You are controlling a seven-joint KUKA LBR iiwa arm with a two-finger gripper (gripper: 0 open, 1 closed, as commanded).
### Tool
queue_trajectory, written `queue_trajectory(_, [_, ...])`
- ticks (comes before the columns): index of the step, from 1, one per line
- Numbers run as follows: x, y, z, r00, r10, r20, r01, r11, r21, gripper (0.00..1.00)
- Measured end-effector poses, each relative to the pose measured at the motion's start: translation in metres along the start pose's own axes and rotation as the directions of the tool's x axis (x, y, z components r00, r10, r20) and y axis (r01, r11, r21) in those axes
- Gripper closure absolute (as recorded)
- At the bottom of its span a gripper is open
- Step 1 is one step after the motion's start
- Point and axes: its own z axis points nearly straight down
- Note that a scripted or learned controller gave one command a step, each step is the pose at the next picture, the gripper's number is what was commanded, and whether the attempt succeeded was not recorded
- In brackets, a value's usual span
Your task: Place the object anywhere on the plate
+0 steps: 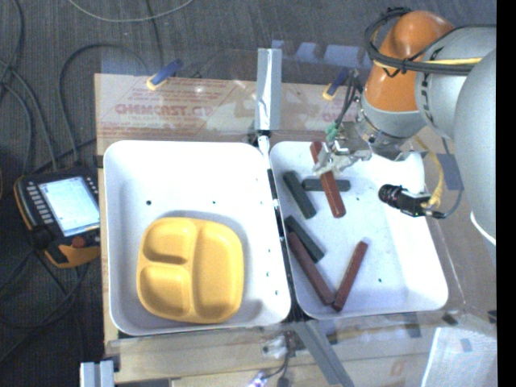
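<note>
Not much done yet imo: the yellow plate (192, 269) in the left bin (121, 176) has nothing on it, all the sticks (331, 192) lie in the right bin (419, 297), and the gripper (332, 158) hovers over them, grip unreadable

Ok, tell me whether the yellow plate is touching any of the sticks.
Apart. The camera view shows the yellow plate alone in the left bin; the sticks all lie in the right bin.

Things around the two bins

A handheld screen (60, 205) with an orange edge lies left of the table (185, 111). Two blue clips (163, 72) sit on the table's far side. Dark cables (32, 95) curl on the floor.
</note>
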Motion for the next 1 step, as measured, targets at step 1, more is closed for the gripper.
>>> queue_trajectory(1, [0.0487, -0.0291, -0.0340, 1.000, 0.021, -0.003, -0.021, 1.000, 0.000, 1.00])
